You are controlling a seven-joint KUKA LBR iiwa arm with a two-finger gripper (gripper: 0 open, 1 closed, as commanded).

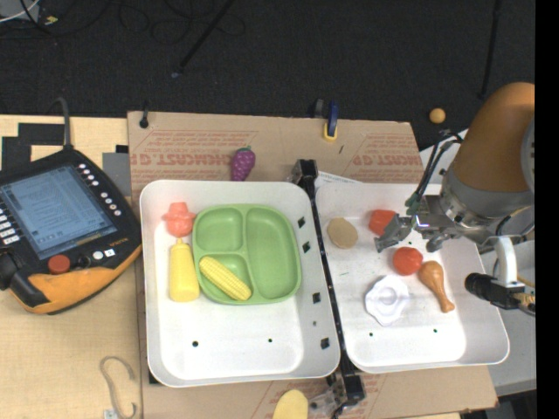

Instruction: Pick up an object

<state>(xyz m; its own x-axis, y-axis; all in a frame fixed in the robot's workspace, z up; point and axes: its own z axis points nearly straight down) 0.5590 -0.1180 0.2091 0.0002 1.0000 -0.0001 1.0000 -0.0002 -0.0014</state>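
My gripper (412, 237) hangs over the right bin (472, 343), near its far right side. Its two grey fingers (391, 236) are spread open with nothing between them. A round red tomato (407, 261) lies just below the fingertips. Another red piece (381, 221) sits just left of the gripper, partly behind the left finger. A brown drumstick (437, 285) lies to the right of the tomato, a white lumpy object (387, 298) sits nearer the front, and a tan oval piece (342, 232) rests by the bin's left wall.
The left bin (227, 347) holds a green divided plate (247, 250), a corn cob (225, 278), a yellow bottle (182, 271) and a pink toy (178, 219). Purple grapes (243, 162) lie behind the bins, a yellow fruit (291, 403) lies in front, and a control tablet (61, 225) sits at the left.
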